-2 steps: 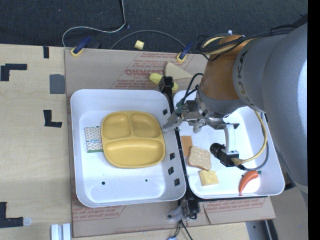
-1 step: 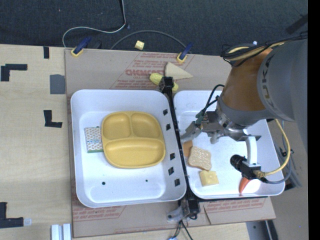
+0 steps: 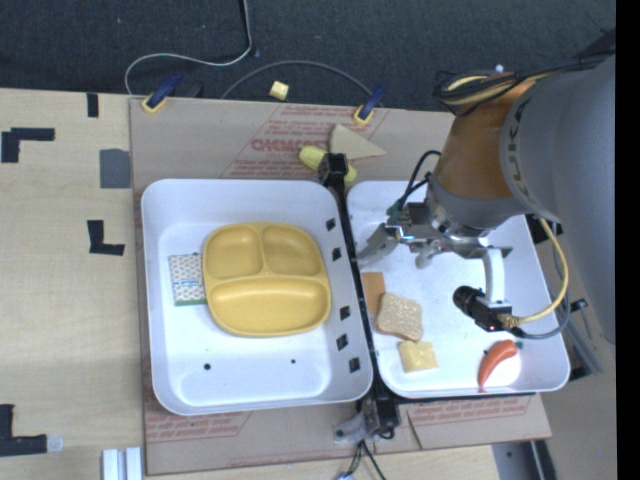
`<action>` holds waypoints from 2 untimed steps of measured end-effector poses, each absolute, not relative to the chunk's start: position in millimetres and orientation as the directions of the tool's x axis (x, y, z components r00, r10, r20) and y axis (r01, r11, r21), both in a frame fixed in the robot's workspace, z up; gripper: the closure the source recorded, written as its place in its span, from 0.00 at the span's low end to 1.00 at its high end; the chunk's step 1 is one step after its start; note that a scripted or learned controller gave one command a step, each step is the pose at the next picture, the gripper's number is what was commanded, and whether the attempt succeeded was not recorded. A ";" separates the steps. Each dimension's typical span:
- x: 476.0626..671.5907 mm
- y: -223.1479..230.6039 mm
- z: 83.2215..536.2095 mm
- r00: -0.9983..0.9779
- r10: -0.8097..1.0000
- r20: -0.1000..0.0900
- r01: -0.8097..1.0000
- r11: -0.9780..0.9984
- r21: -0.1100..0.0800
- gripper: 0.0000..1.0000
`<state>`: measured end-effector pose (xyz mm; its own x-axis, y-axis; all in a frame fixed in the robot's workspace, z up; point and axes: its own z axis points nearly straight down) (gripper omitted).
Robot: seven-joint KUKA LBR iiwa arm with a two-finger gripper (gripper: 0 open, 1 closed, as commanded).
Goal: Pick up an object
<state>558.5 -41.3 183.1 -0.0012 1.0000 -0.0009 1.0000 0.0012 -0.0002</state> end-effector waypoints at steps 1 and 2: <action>538.0 -30.7 184.0 -0.001 1.000 0.000 1.000 0.001 -0.003 0.00; 636.7 -50.6 184.3 -0.003 1.000 -0.002 1.000 0.003 0.006 0.00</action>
